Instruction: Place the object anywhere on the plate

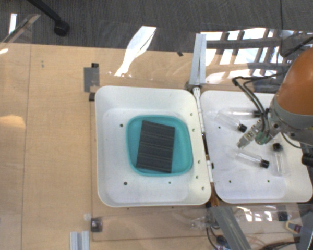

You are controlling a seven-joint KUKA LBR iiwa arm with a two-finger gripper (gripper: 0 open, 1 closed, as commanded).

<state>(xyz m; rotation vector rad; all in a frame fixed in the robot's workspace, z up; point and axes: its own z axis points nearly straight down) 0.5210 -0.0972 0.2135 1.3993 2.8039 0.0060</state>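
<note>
plate: blue, in left bin | block: dark, ridged, lying flat on the plate | gripper: over right bin, near clear tubes | fingers: cannot tell if spread or pressed together

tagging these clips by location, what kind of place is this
Probably a robotics lab or test cell, not a home. A grey and orange robot arm reaches over two white bins fixed on a wooden bench, cables trail beside it, and an office chair base stands on grey carpet.
</note>
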